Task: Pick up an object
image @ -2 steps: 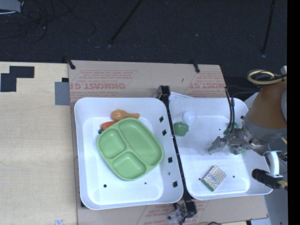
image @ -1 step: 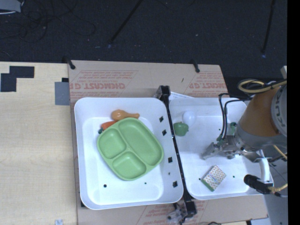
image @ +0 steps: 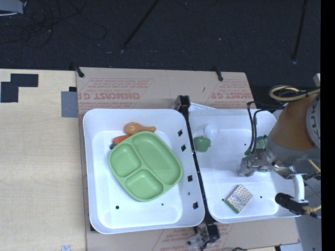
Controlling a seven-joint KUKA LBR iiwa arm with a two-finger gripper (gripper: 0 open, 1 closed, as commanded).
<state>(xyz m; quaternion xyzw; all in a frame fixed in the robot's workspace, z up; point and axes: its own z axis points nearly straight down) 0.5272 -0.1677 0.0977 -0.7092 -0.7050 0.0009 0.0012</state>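
- I am watching the cardboard sheet (image: 157, 90) lying under both bins; its red print is reading upside down from here and I cannot make out the words.
- The left bin (image: 99, 192) is sitting just left of the black divider (image: 192, 161), holding the green divided plate (image: 145, 165), whose three compartments are showing nothing in them.
- The right bin (image: 220, 213) is sitting just right of that divider, touching it.
- The arm (image: 293, 132) is reaching into the right bin from its far side, well away from the divider.
- An orange spoon-like piece (image: 137, 128) is peeking out from behind the plate, left of the divider.
- A small patterned box (image: 239, 198) is lying in the right bin, right of the divider, below the gripper and apart from it.
- The gripper (image: 255, 166) is sitting low in the right bin; I cannot tell how its fingers are standing.
- A small green object (image: 201, 143) is resting just right of the divider.
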